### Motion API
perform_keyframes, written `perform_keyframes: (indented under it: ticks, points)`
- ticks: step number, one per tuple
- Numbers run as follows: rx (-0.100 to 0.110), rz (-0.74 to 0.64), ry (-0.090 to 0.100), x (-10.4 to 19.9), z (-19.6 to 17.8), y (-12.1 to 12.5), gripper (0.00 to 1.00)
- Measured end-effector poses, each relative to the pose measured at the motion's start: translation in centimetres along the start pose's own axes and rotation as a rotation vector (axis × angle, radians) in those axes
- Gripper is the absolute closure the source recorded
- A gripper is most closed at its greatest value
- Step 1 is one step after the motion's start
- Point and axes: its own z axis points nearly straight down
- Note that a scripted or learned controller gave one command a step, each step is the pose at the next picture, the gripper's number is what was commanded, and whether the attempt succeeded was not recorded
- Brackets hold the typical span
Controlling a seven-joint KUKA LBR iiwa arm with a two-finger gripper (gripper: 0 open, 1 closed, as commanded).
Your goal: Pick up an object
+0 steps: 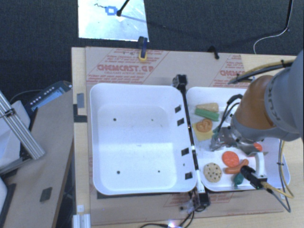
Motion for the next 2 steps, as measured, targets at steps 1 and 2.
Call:
perform_keyframes:
  ticks: [1, 2]
  points:
    - [-0.002, -0.001, 0.0, 0.0, 0.0, 0.2, 0.0]
    - [-0.009, -0.005, -0.002, -0.3, -0.1, 7.5, 0.0]
